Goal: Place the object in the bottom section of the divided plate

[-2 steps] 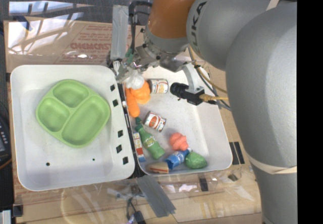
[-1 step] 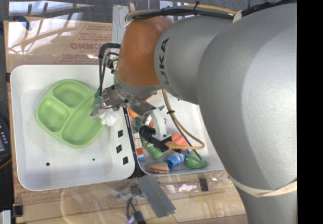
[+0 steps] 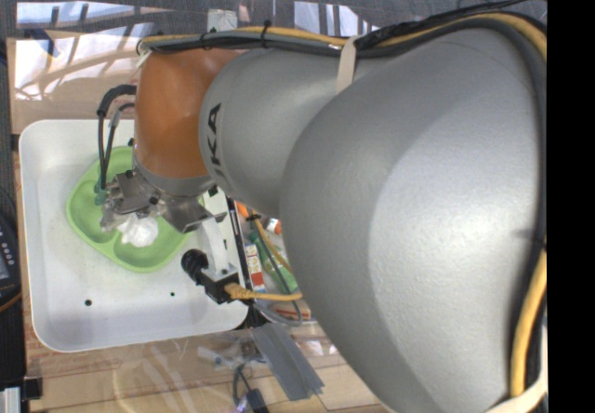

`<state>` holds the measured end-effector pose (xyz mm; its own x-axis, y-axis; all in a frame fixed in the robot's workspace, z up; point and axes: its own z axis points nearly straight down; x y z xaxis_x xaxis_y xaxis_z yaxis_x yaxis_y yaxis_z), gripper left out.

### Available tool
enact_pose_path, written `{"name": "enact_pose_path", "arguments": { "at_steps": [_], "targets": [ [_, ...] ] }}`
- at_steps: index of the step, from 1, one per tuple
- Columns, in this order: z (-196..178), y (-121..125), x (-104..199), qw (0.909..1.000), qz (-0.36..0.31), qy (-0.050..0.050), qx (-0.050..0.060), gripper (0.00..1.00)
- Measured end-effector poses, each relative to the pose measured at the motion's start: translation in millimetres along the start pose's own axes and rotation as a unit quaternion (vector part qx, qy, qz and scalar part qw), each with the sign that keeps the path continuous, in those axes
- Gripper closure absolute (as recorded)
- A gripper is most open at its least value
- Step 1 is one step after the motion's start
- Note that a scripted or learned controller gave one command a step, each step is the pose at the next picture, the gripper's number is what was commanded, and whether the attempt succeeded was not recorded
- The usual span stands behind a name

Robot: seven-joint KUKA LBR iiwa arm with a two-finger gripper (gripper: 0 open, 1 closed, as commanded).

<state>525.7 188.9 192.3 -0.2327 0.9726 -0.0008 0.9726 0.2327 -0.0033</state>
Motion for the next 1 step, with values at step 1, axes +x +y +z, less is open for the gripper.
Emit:
{"name": "enact_pose_path", "arguments": {
  "at_steps": [1],
  "targets": [
    [-0.1,0.2,-1.3,1.0000,0.001,0.000,0.000,0.00]
  ]
}}
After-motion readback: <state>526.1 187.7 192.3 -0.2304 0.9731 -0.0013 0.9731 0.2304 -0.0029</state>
